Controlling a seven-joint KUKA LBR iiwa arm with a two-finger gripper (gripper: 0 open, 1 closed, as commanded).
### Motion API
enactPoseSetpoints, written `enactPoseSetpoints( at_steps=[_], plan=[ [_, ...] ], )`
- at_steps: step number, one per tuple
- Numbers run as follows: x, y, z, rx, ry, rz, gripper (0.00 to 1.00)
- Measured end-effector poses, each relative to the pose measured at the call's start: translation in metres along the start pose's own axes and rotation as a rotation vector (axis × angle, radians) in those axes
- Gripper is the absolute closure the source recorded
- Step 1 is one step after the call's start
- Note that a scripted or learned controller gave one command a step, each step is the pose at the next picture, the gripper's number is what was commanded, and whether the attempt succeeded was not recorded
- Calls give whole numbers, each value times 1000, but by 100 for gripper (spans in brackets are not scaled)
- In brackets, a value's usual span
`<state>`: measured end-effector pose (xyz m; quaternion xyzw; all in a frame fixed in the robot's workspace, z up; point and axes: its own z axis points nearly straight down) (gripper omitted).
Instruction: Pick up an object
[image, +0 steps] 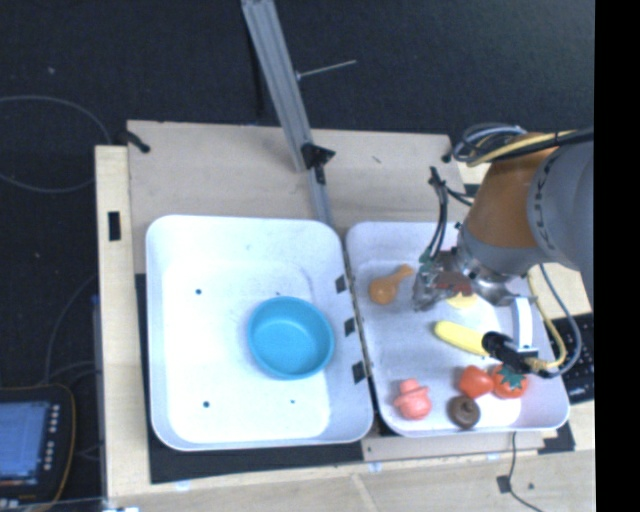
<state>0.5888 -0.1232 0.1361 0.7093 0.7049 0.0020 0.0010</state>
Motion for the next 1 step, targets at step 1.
enactPoseSetpoints(
  at_steps=[1],
  plan=[
    [-7,9,-61,-2,0,-5,100]
  ],
)
